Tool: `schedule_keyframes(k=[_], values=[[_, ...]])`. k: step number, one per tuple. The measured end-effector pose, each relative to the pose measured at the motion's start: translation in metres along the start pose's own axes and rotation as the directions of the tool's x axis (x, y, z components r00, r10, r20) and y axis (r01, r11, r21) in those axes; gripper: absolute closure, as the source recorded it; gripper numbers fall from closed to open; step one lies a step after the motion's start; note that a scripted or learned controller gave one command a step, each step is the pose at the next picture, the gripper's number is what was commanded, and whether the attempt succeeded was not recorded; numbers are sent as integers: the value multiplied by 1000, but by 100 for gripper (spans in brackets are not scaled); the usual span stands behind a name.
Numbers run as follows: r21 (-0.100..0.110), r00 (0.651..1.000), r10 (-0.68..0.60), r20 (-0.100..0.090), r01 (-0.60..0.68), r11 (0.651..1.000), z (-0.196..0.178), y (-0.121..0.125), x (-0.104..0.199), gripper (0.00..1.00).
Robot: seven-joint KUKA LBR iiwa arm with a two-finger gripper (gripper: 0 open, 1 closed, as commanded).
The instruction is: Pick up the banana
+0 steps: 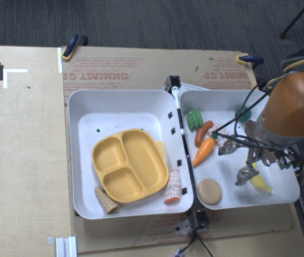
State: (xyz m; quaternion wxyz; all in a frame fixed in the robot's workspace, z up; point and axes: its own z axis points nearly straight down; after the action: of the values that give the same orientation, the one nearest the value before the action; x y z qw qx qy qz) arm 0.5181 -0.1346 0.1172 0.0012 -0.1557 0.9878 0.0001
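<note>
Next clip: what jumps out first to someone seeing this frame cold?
The yellow divided plate fills much of the left bin. At the right, the arm's orange band looms over the right bin, with the tool low beside the banana. An orange carrot lies near the divider.

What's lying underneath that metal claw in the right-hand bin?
A yellow banana lies on the right bin's floor, beneath the end effector. Its near end pokes out; the arm's parts cover the rest.

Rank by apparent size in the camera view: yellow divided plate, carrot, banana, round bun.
1. yellow divided plate, clearly largest
2. carrot and round bun, too alike to split
3. banana, smallest showing, partly hidden by the gripper
</note>
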Motion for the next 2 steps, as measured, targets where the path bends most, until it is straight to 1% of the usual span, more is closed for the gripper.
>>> schedule_keyframes(k=[1,2], values=[[1,990,143,1,-143,990,24,-47,48,0],[1,990,143,1,-143,990,24,-47,48,0]])
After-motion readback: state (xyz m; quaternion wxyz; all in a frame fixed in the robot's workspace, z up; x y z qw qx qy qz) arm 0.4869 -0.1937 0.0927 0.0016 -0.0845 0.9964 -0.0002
